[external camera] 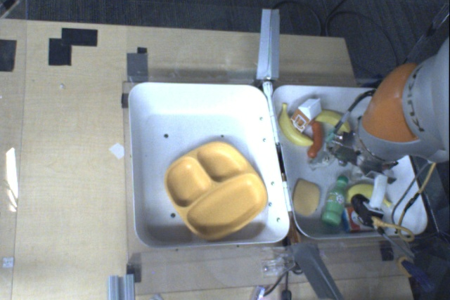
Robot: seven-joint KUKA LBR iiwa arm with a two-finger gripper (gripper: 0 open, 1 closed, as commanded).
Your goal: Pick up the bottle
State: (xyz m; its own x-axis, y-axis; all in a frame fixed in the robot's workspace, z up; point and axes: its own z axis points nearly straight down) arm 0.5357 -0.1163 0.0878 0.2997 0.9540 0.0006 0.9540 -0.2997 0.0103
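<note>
the green bottle lies in the right bin, down near the 6 o'clock side of that bin. it is small and it lies on its side or leans; i cannot tell which. its cap end points up to about 12 o'clock. a tan round thing sits just beside it at 9 o'clock. some yellow, red and blue bits are packed close at its 3 o'clock side.

the end effector hangs over the middle of the right bin, near the bottle at its 12 o'clock. i cannot tell if it is spread or pressed together, and i see nothing pinched in it. a banana and a small carton lie at about 10 o'clock from it.

the left bin on the bench has a yellow tray with parts in it.

the bottle looks like plastic, so i think it is light and a bit squashy. its round smooth side may be slippy and it may roll away. the best place to hold it looks like the middle of its fat body, pinched across the short way. the cap end is thin and could slide out. the close things at 3 o'clock and 9 o'clock leave little room, so the end effector needs to come straight down.
</note>
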